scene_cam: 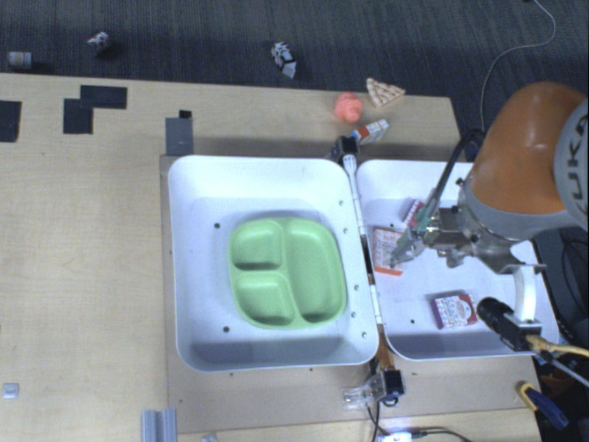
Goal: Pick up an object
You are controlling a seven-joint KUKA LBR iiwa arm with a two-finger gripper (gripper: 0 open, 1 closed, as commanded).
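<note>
Here, wood bench [83, 247] w/ white bins [198, 247], dark carpet [184, 17].

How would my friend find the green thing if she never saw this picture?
Look at the two white bins side by side and pick the left bin. In its middle lies the green plate, with three compartments. It is the only green thing, much bigger than the small packets in the other bin.

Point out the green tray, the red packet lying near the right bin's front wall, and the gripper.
green tray [317, 270]: camera view, floor of its large right compartment.
red packet [453, 310]: camera view, middle of its face.
gripper [405, 251]: camera view, between its fingertips.
</note>
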